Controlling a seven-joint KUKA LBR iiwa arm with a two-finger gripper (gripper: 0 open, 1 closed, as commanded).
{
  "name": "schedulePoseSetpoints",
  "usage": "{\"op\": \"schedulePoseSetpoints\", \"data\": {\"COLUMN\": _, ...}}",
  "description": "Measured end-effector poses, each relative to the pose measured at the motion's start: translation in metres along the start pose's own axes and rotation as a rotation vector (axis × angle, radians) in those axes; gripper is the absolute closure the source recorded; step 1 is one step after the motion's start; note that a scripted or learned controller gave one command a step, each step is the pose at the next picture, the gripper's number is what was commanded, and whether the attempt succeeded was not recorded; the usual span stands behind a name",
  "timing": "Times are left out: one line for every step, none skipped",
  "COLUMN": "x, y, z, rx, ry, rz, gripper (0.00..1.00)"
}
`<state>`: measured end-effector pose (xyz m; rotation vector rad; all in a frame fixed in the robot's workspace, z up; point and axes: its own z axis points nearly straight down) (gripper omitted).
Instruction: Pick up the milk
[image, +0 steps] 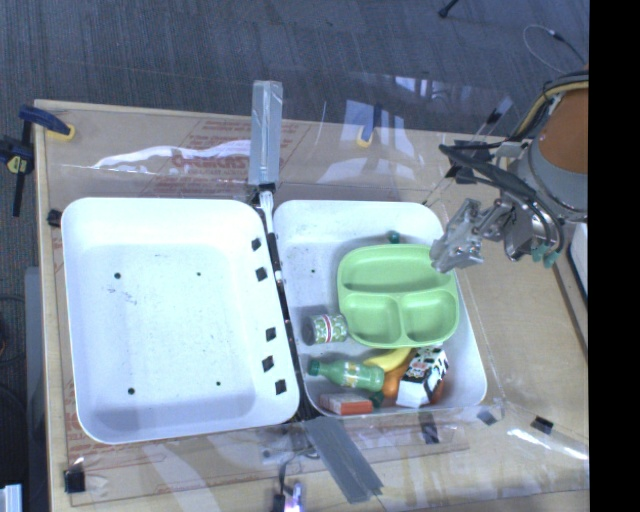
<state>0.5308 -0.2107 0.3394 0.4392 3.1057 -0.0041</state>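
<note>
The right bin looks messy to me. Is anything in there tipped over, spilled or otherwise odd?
Nothing looks spilled or broken. The oddity is crowding: the green bottle and small can lie on their sides, and the milk sits jammed in the right bin's near corner against a banana, beside the green tray. The gripper hovers at the tray's far edge.

Both bins (160, 415) white. Divided plate (397, 295) light green. Milk carton (422, 378) white with black patches, cow-style. Bottle (350, 375) green, white cap. Banana (388, 359) yellow. Small can (327, 327) green-white label. Flat box (346, 404) at near edge orange-red. Gripper (455, 247) grey metal.
</note>
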Motion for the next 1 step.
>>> {"op": "schedulePoseSetpoints", "data": {"x": 0.0, "y": 0.0, "z": 0.0, "rx": 0.0, "ry": 0.0, "rz": 0.0, "gripper": 0.0}}
